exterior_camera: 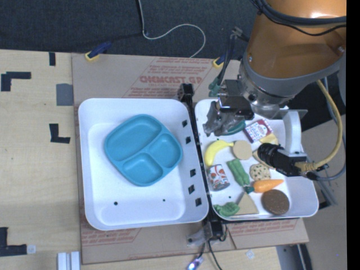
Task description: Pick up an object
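Observation:
My gripper (216, 122) hangs low over the far left part of the right bin (306, 210), below the grey and orange wrist. Just under it lies a green item (232, 130), partly hidden by the gripper. A yellow banana (217, 149) lies right in front of the gripper, beside a round beige cookie (242, 149). Nearby are a red-and-white packet (257, 130), a green bean pod (239, 172) and a small printed packet (218, 176). I see nothing lifted off the bin floor.
The left bin (95, 207) holds a blue divided plate (143, 149). The near end of the right bin carries a carrot (268, 185), a brown disc (275, 202), a cracker (259, 171) and a green leafy piece (228, 209). A black fitting (278, 157) with yellow cable sits at right.

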`<state>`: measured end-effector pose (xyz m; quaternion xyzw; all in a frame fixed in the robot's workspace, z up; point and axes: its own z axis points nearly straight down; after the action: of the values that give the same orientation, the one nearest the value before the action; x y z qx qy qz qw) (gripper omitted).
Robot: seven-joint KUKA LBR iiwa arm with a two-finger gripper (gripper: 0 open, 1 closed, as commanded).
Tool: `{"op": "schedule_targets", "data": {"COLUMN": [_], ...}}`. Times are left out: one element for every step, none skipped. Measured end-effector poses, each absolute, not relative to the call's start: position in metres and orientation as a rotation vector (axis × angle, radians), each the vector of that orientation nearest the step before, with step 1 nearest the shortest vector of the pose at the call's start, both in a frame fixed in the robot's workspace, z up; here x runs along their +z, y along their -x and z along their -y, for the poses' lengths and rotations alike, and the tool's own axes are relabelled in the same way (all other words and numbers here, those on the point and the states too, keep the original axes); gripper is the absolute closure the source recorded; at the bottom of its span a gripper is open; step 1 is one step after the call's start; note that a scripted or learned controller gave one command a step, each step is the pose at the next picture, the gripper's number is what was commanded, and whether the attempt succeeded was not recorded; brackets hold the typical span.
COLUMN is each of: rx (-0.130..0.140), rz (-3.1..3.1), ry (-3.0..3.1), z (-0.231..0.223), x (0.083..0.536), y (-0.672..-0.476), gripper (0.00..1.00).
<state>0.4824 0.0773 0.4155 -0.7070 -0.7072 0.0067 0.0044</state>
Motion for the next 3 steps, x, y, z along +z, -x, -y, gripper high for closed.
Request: {"op": "schedule_targets", "data": {"rx": [0.004, -0.008, 0.003], "rz": [2.225, 2.228, 2.224], "ry": [2.216, 2.219, 2.218], "z": [-0.078, -0.103, -0.103], "x": [0.432, 0.497, 0.503], "y": [-0.484, -0.484, -0.484], "gripper": [1.0, 1.0, 1.0]}}
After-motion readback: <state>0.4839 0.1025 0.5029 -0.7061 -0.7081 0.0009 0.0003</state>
